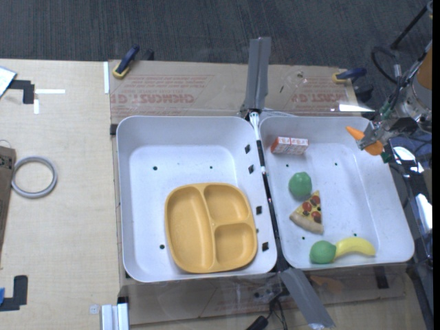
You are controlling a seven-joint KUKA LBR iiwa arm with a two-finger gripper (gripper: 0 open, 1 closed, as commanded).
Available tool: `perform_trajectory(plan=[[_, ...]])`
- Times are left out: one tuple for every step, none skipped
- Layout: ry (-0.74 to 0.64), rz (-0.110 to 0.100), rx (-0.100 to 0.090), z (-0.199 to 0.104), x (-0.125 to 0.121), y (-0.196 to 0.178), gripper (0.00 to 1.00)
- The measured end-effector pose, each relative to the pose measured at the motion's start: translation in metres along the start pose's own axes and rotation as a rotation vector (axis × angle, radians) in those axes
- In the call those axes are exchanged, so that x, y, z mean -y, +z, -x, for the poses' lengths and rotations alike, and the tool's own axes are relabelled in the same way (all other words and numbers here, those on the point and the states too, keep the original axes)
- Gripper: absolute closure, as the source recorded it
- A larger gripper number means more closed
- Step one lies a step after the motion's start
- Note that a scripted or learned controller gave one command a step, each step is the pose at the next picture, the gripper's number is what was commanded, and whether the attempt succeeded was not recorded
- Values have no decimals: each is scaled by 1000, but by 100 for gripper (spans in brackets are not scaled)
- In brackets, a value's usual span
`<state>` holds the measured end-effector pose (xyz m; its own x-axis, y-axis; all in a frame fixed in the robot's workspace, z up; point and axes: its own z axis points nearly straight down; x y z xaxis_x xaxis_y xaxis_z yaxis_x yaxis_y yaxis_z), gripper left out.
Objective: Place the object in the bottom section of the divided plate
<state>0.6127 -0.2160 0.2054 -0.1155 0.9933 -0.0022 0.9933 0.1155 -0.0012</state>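
I see two white bins side by side on the surface. Left bin holds one thing: a yellow divided plate, sitting toward the near edge, w/ three sections, one long one on the left and two smaller ones stacked on the right. All three sections look bare.

Right bin holds the loose stuff. A small red and white box lies near the far wall. Below it a green ball, and just beside that, touching or nearly so, a pizza slice. At the near edge a second green piece sits against a banana; those two touch.

Arm comes in from the right, up at the far right corner of the right bin. The claw hangs over that bin's rim, and there's an orange item at its tip, carrot-like, sticking out to the left. I can't tell how wide the claw is, nor if it really grips the orange item; too small and cluttered w/ cables there. So the item is at the claw, above the right bin's corner, well apart from the plate.

Off to the left on the surface: a tape roll. Blue clamps pin cardboard behind the bins.
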Motion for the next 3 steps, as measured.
perform_trajectory(plan=[[0,0,0,0,0,0,0],[-34,0,-2,-62,50,-17,0],[-110,-2,-3,-160,118,15,0]])
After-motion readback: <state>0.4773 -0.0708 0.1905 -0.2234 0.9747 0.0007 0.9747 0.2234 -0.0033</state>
